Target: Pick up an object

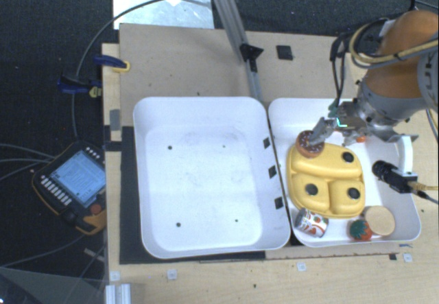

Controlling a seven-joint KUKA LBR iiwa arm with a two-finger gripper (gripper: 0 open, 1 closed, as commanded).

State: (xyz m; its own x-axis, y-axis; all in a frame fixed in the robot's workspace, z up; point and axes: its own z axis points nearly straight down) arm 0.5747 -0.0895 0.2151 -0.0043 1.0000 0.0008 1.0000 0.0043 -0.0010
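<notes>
small red-and-white patterned can [312,222] is judged light, rigid, graspable across its sides; whether the pincer [317,136], above a brown ring-shaped donut toy [309,144], is open cannot be told.

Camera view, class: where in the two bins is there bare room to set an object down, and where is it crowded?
The left bin offers bare white floor from wall to wall. The right bin is crowded: the yellow block, small can, wooden disc and gripper fill it.
</notes>
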